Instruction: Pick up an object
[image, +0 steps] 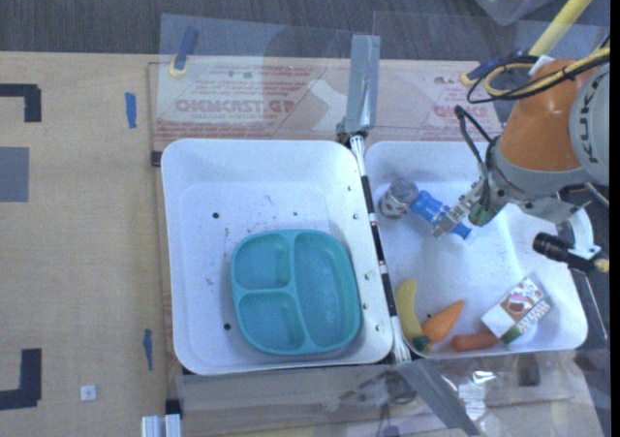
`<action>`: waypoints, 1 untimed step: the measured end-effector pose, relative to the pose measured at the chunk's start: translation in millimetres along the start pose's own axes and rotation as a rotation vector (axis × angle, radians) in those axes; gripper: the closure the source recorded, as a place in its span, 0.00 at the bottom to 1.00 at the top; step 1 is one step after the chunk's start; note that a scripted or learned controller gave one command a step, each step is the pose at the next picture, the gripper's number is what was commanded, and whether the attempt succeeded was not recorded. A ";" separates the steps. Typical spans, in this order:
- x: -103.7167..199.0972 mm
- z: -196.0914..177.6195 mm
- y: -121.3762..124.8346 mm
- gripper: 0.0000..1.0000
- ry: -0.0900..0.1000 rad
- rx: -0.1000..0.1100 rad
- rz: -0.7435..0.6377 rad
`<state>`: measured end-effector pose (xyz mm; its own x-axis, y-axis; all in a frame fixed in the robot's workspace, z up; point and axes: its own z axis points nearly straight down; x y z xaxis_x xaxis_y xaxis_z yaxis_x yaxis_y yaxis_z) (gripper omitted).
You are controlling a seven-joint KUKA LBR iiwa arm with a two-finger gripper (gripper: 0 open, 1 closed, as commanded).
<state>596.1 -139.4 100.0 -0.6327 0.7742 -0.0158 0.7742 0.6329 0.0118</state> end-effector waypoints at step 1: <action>18.3 -97.6 58.9 1.00 0.012 0.009 0.042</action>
